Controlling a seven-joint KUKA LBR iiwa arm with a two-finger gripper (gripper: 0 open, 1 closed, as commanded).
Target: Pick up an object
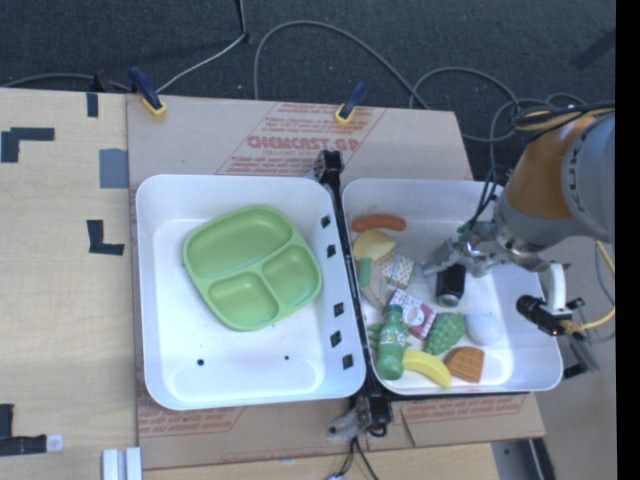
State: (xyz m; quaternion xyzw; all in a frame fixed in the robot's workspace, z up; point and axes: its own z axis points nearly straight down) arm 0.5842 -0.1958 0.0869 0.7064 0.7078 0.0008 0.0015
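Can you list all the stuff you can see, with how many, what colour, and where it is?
divided plate: one, green, in the left bin
bins: two, white, side by side on cardboard
toy hot dog: one, orange-red, right bin, far end
toy bottle: one, green, right bin, near end
toy banana: one, yellow, beside the bottle
toy waffle: one, orange, near corner of the right bin
bumpy green toy: one, above the waffle
clamps: two, blue and yellow, cardboard's far edge
gripper: one, dark, over the right bin
arm: one, grey and orange, from the right
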